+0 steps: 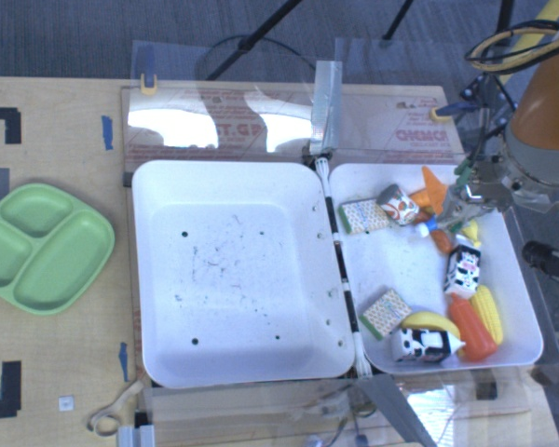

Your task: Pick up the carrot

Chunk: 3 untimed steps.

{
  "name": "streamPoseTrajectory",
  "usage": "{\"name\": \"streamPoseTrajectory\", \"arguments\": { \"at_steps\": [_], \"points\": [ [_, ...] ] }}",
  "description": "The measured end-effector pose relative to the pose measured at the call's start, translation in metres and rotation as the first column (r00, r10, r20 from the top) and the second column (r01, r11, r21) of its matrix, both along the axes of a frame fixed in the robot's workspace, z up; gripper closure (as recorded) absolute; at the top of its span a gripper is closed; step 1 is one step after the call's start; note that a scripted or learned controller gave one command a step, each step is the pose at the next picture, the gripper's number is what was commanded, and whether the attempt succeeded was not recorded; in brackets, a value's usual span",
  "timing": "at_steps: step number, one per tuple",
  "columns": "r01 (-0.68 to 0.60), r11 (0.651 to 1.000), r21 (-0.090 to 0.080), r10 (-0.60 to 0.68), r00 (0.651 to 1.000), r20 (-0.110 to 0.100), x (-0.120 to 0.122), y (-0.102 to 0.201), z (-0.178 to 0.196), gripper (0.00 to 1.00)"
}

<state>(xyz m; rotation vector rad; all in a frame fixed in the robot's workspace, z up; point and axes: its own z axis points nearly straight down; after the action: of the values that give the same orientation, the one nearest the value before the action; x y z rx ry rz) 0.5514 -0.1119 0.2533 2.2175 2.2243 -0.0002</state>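
Robotics lab | I'm watching a plywood bench point(56, 110) bearing two white bins point(233, 180), tape markers point(106, 131), tripod legs point(279, 17) standing behind.

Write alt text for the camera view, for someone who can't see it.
The robot arm's pincer hovers over the right bin, beside an orange carrot among a clutter of toy foods. The left bin sits alongside, and a green divided plate lies on the bench farther left.

Arm point(545, 110) cut off at right edge (gripper point(464, 203) blurred)
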Motion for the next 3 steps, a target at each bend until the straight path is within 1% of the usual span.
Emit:
{"name": "streamPoseTrajectory", "arguments": {
  "at_steps": [1, 2, 3],
  "points": [
    [0.152, 0.988, 0.001, -0.152, 0.988, -0.003, -0.026, -0.047, -0.017, 1.00],
    [0.371, 0.929, 0.001, -0.371, 0.929, -0.003, -0.038, -0.050, -0.021, 1.00],
    [0.286, 0.958, 0.001, -0.286, 0.958, -0.004, -0.055, 0.000, -0.027, 1.00]
  ]
}}
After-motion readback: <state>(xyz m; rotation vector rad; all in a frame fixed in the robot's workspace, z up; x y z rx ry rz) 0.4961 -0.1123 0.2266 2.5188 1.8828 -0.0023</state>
